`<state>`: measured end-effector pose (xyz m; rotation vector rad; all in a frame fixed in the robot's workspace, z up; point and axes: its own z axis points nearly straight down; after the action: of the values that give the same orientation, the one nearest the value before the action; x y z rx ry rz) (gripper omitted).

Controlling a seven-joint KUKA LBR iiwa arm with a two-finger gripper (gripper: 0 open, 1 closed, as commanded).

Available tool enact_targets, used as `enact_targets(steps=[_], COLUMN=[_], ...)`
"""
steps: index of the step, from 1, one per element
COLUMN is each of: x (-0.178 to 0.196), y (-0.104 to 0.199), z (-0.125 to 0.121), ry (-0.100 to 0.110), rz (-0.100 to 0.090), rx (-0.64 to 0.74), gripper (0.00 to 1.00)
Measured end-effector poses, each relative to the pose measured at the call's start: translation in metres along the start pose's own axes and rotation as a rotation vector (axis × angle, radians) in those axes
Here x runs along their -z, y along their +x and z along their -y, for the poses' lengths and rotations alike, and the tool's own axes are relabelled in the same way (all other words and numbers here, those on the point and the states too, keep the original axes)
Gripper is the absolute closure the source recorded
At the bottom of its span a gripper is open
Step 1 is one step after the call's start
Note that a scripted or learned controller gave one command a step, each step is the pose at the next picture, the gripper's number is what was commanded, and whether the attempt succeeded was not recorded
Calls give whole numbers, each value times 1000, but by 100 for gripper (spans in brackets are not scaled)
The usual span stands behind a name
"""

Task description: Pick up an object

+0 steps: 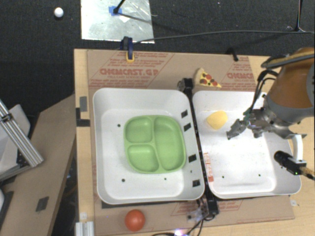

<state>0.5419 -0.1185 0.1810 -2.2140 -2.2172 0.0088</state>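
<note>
Red ball; hand beside yellow object.

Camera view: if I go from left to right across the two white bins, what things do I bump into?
Green divided plate in the left bin → yellow object in the right bin → gripper.

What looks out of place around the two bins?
Two things lie outside the bins: a pizza slice on the board behind them, and a red ball in front of the left bin.
</note>
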Motion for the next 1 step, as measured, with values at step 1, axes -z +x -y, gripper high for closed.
enact_targets(steps=[1], x=[5], y=[0], z=[-3], ry=[-11], rz=[2], rx=[2], gripper=[0])
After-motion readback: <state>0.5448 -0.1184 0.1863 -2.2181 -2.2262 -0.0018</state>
